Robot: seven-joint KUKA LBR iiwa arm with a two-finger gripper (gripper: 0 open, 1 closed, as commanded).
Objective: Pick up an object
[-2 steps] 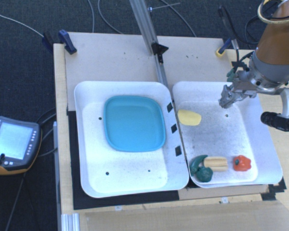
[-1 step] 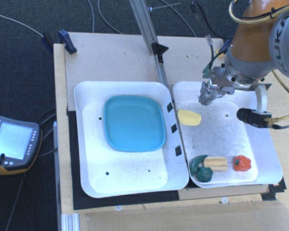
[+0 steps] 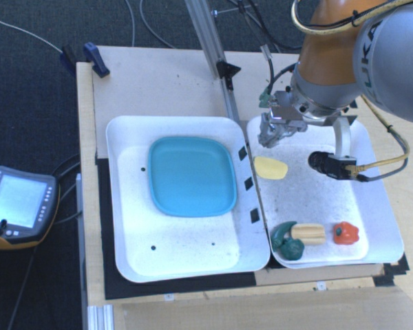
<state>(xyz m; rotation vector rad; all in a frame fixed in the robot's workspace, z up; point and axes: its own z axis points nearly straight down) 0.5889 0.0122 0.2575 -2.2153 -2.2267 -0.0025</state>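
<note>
Tabletop (image 3: pixel 158 74) carries two shallow white bins side by side. Grey arm (image 3: pixel 372 47) w/ orange band comes in from the right, wrist over the right bin's far end. Left bin (image 3: pixel 124 205) holds a light-blue square plate (image 3: pixel 191 175), lying flat, roughly centred toward the far side. Right bin (image 3: pixel 382 205) holds the small stuff. Jaws (image 3: pixel 270 137) hang at the right bin's far-left corner, just above and beside the yellow piece; can't tell if they're apart or together, nothing seen btwn them. Yellow piece (image 3: pixel 270 168) lies flat nr the bin's left wall. At the near edge, in a row: dark green veg (image 3: pixel 288 241), tan block (image 3: pixel 308 234) touching it, red-orange pepper-like item (image 3: pixel 345 233) just to the right, apart.
</note>
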